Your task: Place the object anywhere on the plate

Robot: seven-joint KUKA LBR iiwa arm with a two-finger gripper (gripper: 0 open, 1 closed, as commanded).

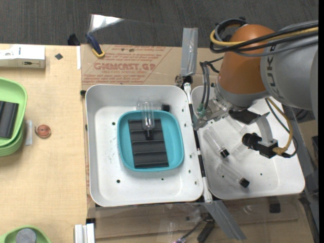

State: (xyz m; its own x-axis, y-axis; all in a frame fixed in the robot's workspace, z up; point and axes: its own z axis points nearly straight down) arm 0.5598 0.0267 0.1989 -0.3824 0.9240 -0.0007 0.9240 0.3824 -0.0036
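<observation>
A teal plate (174, 135) sits in the left white bin (101, 156) and carries a black ribbed block (147, 148). A clear tube with a black tip (148, 118) lies across the plate's far edge, its tip resting on the block. My gripper (201, 115) hangs under the grey wrist and orange band at the left edge of the right bin (283, 181), just right of the divider between the bins. Nothing can be seen in its grasp. It is apart from the tube and the plate.
Two more clear tubes with black caps (221, 148) (239, 180) lie in the right bin. A black cabled fitting (260, 145) hangs over that bin. A cardboard sheet (126, 65) lies behind the left bin, and a green tray (10, 118) is at far left.
</observation>
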